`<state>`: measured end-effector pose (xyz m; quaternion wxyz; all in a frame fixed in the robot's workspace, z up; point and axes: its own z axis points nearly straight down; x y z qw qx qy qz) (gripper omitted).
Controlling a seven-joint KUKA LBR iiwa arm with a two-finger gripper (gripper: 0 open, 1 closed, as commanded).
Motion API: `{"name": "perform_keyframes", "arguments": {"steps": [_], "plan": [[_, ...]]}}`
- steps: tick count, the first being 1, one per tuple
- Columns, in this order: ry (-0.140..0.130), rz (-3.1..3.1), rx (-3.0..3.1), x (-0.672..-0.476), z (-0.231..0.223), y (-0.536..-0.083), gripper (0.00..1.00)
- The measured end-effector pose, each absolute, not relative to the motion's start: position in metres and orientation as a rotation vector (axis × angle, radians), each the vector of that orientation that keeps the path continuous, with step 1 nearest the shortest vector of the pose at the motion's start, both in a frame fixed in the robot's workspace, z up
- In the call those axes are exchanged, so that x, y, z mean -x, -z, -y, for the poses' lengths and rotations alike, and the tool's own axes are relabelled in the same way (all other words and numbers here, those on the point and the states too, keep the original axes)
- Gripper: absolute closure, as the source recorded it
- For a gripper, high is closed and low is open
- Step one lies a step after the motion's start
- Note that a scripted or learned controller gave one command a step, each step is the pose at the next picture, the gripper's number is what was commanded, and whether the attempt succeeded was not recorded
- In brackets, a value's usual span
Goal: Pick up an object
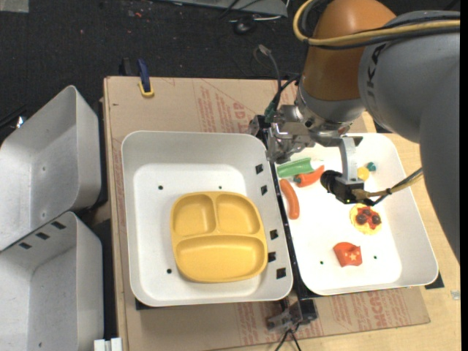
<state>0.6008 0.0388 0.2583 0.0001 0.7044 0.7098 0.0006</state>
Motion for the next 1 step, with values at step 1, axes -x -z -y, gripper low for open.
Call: {"name": "perform_keyframes", "arguments": {"steps": [1], "plan": [[-0.001, -2.231, -2.213, -0.6007, -0.0981, -0.2473, 1.0]]}}
